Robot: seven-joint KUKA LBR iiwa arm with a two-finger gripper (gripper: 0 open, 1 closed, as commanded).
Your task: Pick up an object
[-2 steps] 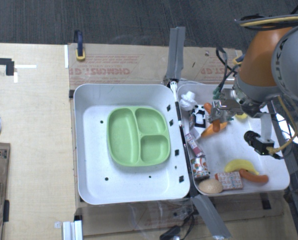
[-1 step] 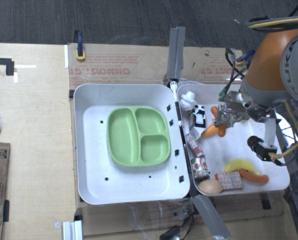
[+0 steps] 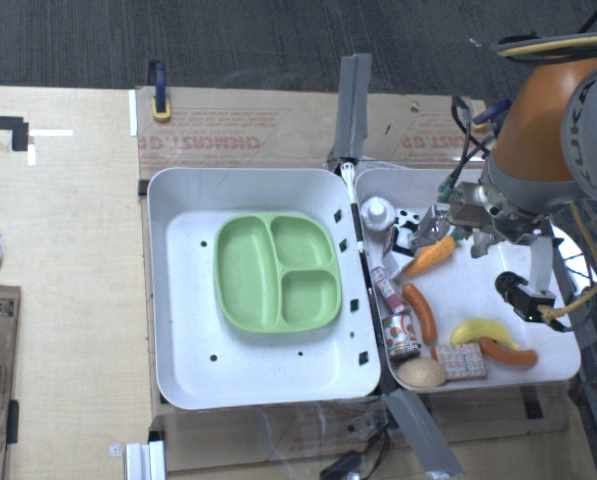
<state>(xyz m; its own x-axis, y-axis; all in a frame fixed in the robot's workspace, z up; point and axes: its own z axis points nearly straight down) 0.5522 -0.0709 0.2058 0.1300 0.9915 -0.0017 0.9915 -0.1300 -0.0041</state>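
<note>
My gripper (image 3: 456,236) hangs over the upper middle of the right bin (image 3: 548,368). An orange carrot (image 3: 428,257) slants down to the left from it, its upper end between the fingers, so the gripper is shut on the carrot. Below it in the same bin lie a red sausage (image 3: 419,311), a yellow banana (image 3: 481,331) and an orange-red sausage (image 3: 509,353). A small can (image 3: 401,334), a pale roll (image 3: 421,373) and a pink box (image 3: 464,362) sit along the bin's front left.
The left bin (image 3: 178,348) holds a green divided plate (image 3: 278,271). A white bottle (image 3: 377,211) and a black-and-white item (image 3: 406,226) sit at the right bin's back left, close to the gripper. The grey divider between the bins (image 3: 363,268) runs just left of the carrot.
</note>
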